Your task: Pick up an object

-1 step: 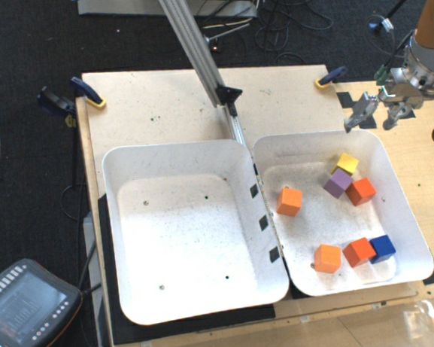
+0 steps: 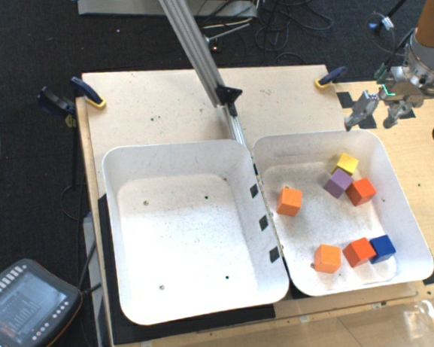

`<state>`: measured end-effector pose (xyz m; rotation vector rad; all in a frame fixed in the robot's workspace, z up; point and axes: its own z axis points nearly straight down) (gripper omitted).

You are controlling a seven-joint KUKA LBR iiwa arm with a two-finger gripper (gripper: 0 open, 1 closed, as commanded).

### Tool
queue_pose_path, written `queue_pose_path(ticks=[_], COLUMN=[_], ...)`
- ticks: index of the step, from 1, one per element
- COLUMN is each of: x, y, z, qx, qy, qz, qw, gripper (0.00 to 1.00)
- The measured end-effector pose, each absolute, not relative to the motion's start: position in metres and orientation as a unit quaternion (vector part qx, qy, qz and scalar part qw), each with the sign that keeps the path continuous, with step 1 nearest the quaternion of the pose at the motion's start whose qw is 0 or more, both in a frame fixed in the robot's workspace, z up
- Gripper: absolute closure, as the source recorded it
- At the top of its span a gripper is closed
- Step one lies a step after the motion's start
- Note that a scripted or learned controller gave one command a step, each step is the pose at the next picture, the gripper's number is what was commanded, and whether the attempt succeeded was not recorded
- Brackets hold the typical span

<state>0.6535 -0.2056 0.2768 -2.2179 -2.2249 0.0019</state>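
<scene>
A: The claw point(image 2: 376, 110) is seen spread wide with nothing held, poised beyond the right bin's point(image 2: 400, 191) far rim.

B: Seven blocks are scattered inside that bin, the yellow block point(image 2: 347, 163) nearest the claw.

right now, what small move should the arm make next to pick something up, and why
Probably bring the gripper left and forward over the right bin, then lower toward the yellow block. The gripper sits beyond the bin's far right corner with nothing between its open fingers, and that block is the closest one, beside a purple block.
</scene>
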Motion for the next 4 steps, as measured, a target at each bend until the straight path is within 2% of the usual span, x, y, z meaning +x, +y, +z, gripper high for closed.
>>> queue_pose_path(ticks=[2,3,4], x=[0.648,0.653,0.654], y=[-0.203,-0.205,-0.205], z=[0.149,0.122,0.131], qx=[-0.707,-0.707,-0.706], qy=[-0.707,-0.707,-0.708], qz=[0.002,-0.0034,-0.0036], qw=[0.003,-0.009,-0.01], gripper=[0.0,0.0,1.0])
